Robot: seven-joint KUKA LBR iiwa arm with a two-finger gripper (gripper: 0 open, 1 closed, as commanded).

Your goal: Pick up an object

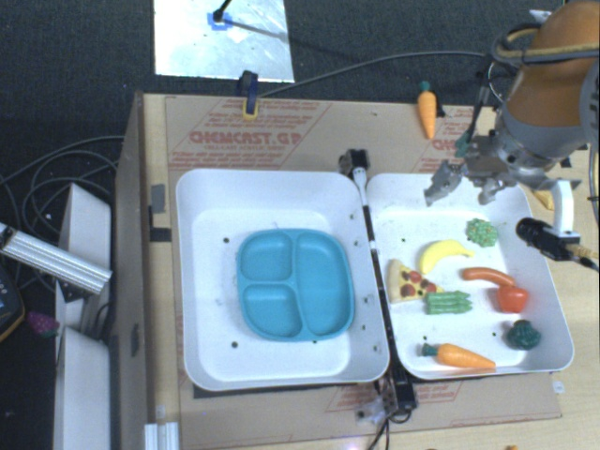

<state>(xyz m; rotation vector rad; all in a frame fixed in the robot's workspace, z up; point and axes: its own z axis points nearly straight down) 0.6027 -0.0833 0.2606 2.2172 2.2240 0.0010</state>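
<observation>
Over the right bin's [539, 279] far edge, at about twelve o'clock from the food, my gripper [466, 187] hangs with fingers spread and nothing between them. Below it lie the banana [443, 252] and pizza slice [405, 280] near the bin's middle, asparagus [448, 302] just beneath them, a lettuce piece [482, 232] at two o'clock, a sausage [487, 275], a tomato [512, 299], broccoli [522, 335] at four, a carrot [459, 355] at six. The left bin [202, 251] holds a blue tray [294, 284].
</observation>
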